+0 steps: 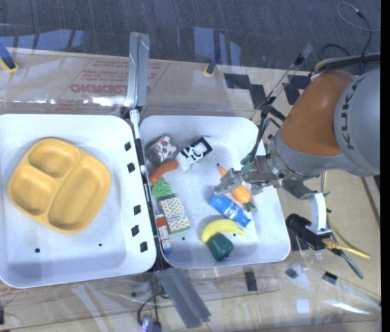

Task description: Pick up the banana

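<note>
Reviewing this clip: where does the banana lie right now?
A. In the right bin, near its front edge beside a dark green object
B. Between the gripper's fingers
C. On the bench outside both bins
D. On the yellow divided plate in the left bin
A. The banana lies in the right bin, against a dark green object, apart from the gripper.

Yellow banana (223, 228) lies curved in right bin (264, 251).
</note>
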Available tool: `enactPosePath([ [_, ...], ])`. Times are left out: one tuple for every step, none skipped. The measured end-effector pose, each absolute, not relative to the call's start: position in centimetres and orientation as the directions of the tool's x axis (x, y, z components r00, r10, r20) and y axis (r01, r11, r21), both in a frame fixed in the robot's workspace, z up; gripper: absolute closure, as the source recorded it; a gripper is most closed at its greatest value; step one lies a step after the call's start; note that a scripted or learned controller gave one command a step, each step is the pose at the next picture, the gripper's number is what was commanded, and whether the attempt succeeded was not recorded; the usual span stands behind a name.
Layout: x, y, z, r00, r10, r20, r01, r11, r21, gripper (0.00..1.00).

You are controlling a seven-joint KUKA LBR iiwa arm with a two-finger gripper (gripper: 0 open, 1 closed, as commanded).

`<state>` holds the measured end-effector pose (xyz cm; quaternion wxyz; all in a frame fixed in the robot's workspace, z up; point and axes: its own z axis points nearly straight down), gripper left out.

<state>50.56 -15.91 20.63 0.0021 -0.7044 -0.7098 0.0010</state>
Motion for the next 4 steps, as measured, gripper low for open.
enactPosePath([
  [47.8, -12.0, 9.5, 0.049, 0.999, 0.001, 0.999, -0.049, 0.003, 0.0],
  [48.0, -11.8, 10.5, 0.042, 0.999, 0.003, 0.999, -0.042, 0.006, 1.0],
  [47.6, -9.9, 11.8, 0.298, 0.955, 0.0, 0.955, -0.298, -0.002, 1.0],
  [52.2, -4.4, 19.1, 0.634, 0.773, -0.002, 0.773, -0.634, -0.005, 1.0],
])
